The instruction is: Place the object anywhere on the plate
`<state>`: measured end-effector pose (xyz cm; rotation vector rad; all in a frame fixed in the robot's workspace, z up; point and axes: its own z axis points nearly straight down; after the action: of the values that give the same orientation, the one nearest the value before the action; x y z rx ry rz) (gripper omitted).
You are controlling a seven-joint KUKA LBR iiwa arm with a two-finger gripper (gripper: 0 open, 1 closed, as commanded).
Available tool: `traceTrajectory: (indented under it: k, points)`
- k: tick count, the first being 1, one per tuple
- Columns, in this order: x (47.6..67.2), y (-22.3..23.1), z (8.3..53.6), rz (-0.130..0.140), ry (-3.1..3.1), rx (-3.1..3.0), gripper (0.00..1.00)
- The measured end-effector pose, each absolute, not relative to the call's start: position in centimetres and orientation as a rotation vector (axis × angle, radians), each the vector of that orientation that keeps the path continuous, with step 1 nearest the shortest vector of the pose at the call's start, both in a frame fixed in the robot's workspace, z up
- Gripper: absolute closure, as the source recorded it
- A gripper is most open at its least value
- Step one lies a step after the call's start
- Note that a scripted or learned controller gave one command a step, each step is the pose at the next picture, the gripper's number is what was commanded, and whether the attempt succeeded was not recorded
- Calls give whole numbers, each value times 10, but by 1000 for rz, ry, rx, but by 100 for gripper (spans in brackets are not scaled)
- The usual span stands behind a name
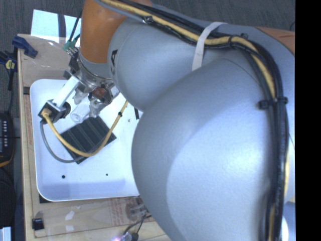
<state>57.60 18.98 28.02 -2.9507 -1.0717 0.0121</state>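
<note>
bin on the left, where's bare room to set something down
Bare floor runs along the bin's near edge, below the dark ribbed pad, and in the near-left corner beside the looping cable. The far end is crowded: the hand hangs over the pad there, and the arm covers the right side.

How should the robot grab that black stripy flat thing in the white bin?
Probably from straight above, pinching the black stripy slab across its two long edges. It lies flat in the white bin and sits slanted, so the gripper would need turning to match. A yellow cable runs by its lower edge, so stay clear of that.
</note>
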Motion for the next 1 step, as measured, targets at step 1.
traceTrajectory:
  k: [1]
  points:
    - [624, 167, 222, 14, -1021, -2969, 100]
